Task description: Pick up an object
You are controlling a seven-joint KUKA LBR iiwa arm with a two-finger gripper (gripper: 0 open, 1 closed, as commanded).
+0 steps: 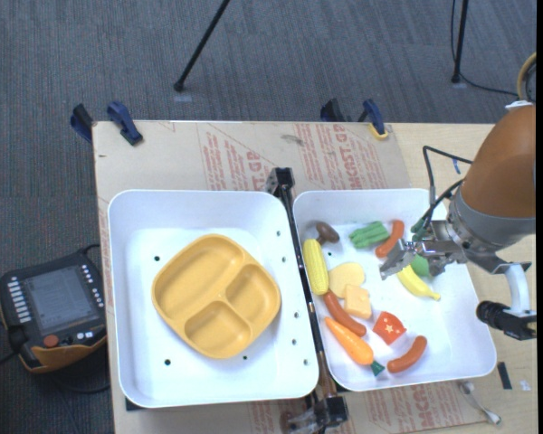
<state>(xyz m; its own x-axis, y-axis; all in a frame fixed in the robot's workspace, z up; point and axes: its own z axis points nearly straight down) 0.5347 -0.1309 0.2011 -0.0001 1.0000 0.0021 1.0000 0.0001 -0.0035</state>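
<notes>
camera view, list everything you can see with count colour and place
bins: 2, white, side by side on the bench
divided plate: 1, yellow, in the left bin
corn cob: 1, yellow, left edge of the right bin
mushroom: 1, brown, above the corn
green vegetable: 1, green, top of the right bin
banana: 1, yellow, right part of the right bin, just below the gripper
cheese wedge: 1, pale yellow, middle of the right bin
carrot: 1, orange, bottom of the right bin
sausage: 1, red-brown, bottom right of the right bin
clamps: 4, blue, along the bench's far edge
pendant: 1, black and orange, on the floor left of the bench
gripper: 1, grey metal, over the right bin
arm: 1, grey with an orange band, from the right
</notes>
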